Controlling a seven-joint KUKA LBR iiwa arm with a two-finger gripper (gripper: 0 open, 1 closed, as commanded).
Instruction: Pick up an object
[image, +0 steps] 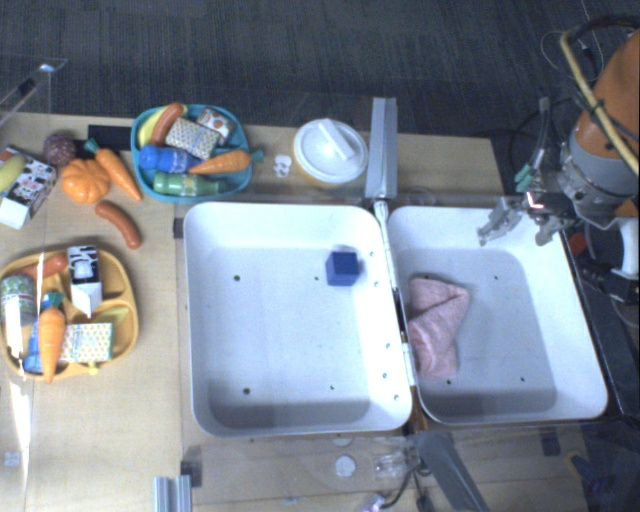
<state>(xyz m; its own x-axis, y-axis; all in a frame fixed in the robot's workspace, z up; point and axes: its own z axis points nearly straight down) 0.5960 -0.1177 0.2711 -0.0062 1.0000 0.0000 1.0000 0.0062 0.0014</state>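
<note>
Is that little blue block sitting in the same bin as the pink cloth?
No, the blue block lies in the left bin, while the pink cloth lies in the right bin.

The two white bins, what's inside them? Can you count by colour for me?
Blue: 1, the blue block in the left bin
Pink: 1, the pink cloth in the right bin
Total: 2
</note>
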